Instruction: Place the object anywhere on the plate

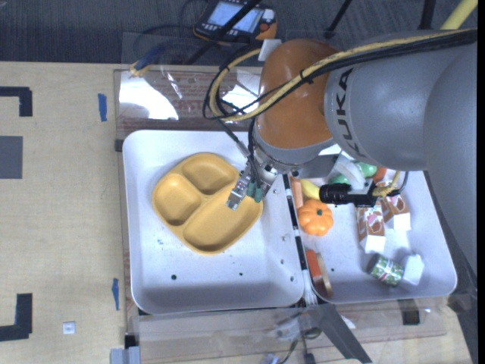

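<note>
Camera view shows the hand [244, 191] mid-frame, holding a small green thing [255, 193] over the yellow plate [189, 203]; it should drop low, then let go gently.

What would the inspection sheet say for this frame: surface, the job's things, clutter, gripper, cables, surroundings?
Surface: two white bins side by side on a wooden bench.
Job's things: yellow divided plate in the left bin; no object seen on it.
Clutter: right bin holds a small pumpkin, a green can, packets and other toys.
Gripper: gripper over the plate's right edge; hold unclear.
Cables: yellow and black cables loop along the arm.
Surroundings: handheld controller behind the bins; blue tape marks.
</note>
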`<state>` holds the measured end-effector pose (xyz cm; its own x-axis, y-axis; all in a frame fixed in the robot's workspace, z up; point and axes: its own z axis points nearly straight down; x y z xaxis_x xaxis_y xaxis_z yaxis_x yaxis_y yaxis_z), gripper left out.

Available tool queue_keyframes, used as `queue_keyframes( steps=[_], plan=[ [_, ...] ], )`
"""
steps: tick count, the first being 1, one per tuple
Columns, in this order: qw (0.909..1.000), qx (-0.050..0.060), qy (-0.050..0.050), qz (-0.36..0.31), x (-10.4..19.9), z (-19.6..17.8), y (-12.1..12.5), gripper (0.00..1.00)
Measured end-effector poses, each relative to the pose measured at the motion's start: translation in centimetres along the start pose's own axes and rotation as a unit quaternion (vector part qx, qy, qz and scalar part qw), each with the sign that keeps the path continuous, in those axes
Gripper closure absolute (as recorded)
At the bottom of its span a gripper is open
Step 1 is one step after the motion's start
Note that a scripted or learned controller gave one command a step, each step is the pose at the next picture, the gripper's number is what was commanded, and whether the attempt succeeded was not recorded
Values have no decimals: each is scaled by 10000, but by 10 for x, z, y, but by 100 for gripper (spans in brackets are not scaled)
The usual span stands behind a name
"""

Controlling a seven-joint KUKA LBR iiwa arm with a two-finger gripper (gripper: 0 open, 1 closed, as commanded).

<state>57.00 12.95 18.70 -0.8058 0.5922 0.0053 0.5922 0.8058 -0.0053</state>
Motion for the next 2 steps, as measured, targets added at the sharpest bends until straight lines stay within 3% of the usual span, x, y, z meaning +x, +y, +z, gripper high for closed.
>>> queue_keyframes(
  steps=[1, 2],
  plan=[
    [9996, -20, -23, 277, -63, 11, 4, 100],
    [9895, -4, 0, -1445, -29, 5, -28, 100]
  ],
)
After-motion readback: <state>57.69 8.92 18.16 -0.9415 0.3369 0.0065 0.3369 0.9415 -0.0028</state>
